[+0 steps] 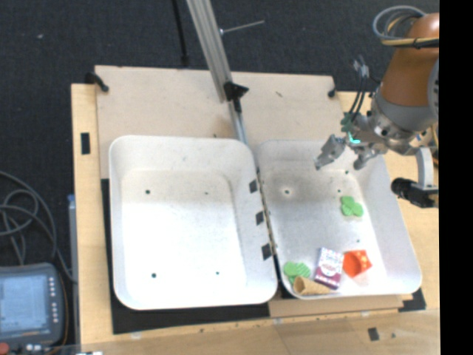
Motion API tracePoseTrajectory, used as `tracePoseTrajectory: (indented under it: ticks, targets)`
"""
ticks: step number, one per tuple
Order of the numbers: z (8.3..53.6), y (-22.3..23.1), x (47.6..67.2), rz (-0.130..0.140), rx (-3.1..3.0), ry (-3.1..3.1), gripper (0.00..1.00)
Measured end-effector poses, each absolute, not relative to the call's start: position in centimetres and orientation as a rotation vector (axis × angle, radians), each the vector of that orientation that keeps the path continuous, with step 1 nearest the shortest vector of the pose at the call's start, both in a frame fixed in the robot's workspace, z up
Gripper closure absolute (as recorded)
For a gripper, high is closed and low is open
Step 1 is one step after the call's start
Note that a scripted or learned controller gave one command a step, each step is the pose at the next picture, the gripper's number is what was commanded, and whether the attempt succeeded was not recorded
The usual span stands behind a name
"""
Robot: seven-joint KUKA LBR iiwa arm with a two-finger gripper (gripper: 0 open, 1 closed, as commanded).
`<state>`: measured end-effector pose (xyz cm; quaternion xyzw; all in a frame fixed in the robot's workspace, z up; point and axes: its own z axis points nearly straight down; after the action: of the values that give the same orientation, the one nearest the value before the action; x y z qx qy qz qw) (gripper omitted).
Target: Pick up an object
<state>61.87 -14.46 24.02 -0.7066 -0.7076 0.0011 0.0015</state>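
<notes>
1. The left bin (126, 161) is white and sits touching the right bin (392, 220).
2. At the near edge of the right bin lie a green thing (295, 269), a tan piece (309, 285), a purple and white packet (329, 266) and an orange toy (356, 262).
3. Another green toy (352, 208) lies alone, farther back.
4. The gripper (344, 156) hangs over the bin's far side, fingers spread wide, holding nothing.

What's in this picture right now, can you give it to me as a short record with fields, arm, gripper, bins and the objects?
arm: grey with orange band, reaching in from the right
gripper: open, nothing between its fingers, above the right bin's far end
right bin: holds all the objects
objects: green piece mid-bin; orange block, purple packet, green piece near corner, tan cone at near edge
left bin: white
</notes>
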Motion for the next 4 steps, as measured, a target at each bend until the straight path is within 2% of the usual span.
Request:
tracePoseTrajectory:
  ticks: [1, 3, 4]
  targets:
    - [24.3, -14.5, 62.0, -0.001, -2.220, -2.225, 0.00]
    - [12.7, -13.8, 61.5, 0.007, -2.223, -2.217, 0.00]
    - [10.0, -14.0, 61.5, 0.005, -2.227, -2.216, 0.00]
